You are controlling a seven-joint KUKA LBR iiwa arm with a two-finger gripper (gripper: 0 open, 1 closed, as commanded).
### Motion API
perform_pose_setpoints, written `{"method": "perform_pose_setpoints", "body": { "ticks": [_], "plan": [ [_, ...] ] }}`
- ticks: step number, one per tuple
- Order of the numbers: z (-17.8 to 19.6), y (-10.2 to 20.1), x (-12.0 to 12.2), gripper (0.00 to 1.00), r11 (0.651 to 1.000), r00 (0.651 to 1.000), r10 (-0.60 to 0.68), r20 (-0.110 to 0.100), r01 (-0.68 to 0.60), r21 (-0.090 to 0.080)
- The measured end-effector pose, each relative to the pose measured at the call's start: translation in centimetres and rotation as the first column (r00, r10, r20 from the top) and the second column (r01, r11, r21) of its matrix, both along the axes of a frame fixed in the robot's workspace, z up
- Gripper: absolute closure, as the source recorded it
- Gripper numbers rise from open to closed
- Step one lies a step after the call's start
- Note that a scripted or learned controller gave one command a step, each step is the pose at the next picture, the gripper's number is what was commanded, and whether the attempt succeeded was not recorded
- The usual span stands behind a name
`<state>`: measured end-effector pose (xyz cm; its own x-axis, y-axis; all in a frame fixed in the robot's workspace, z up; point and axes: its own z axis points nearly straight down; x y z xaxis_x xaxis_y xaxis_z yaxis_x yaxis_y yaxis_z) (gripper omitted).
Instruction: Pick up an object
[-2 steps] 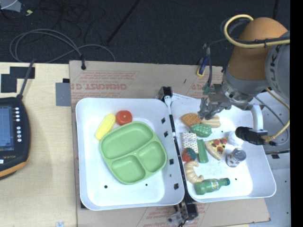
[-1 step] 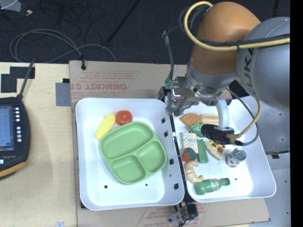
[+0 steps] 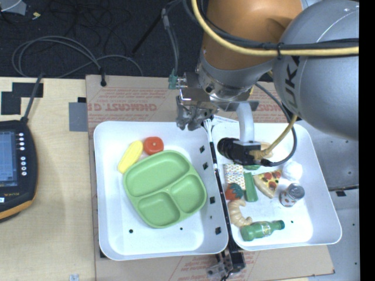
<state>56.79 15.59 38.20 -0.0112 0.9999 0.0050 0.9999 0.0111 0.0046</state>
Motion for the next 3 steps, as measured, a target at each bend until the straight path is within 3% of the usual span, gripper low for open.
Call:
{"method": "perform_pose_setpoints", "body": {
  "ticks": [1,2,3],
  "plan": [
    [13.2,-1.3,-1.9,1.0,1.0,1.0,-0.01,0.007,0.01,-0.002],
    [-3.5,7.7,-2.6,1.0,1.0,1.0,-0.004,-0.024,0.003,-0.01],
    [7.8,8.8,-7.4,1.0,1.0,1.0,-0.007,0.002,0.007,0.0]
  ]
}}
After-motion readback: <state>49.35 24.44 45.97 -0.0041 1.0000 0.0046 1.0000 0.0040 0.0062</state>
